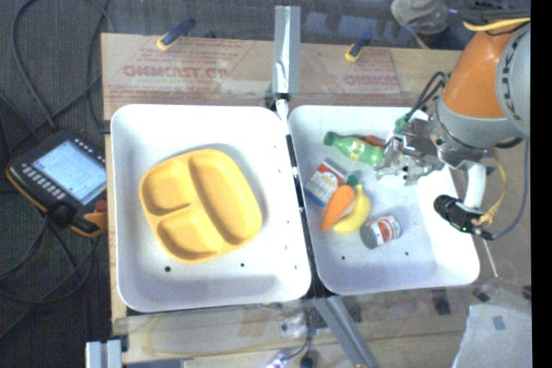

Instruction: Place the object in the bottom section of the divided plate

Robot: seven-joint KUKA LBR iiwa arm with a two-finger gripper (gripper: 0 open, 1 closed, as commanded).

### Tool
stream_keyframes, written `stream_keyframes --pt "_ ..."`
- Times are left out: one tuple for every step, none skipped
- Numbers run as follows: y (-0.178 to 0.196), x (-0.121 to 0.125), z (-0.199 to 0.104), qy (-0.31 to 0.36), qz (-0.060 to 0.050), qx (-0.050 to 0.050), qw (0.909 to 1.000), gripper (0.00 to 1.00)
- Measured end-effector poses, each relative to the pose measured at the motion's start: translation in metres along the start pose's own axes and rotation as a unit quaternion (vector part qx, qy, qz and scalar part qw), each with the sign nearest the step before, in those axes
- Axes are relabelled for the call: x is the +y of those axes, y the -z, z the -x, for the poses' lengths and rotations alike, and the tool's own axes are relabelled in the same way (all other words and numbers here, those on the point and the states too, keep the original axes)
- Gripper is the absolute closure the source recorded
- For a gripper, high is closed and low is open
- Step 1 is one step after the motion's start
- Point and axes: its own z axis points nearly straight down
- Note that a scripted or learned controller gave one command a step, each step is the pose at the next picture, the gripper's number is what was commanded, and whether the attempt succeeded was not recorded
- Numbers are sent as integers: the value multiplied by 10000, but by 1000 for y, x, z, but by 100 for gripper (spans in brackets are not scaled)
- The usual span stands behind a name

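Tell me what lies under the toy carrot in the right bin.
The carrot rests partly across a yellow banana, its leafy end near a small carton. Whatever part of the banana runs beneath the carrot is covered.

Yellow divided plate (200,204) lies flat in left bin, three sections bare; orange carrot (338,206) in right bin, leaning on banana (354,216).

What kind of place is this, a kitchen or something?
More likely a robot test lab: a robot arm over two white bins, toy food like a carrot, and a control pendant on the carpet.
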Motion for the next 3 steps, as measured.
stream_keyframes --pt "14 32 -90 -361 -8 8 9993 100" --pt "-3 27 -153 -75 -12 -2 10000 100" --pt "-4 -1 -220 470 -9 -1 9989 100"
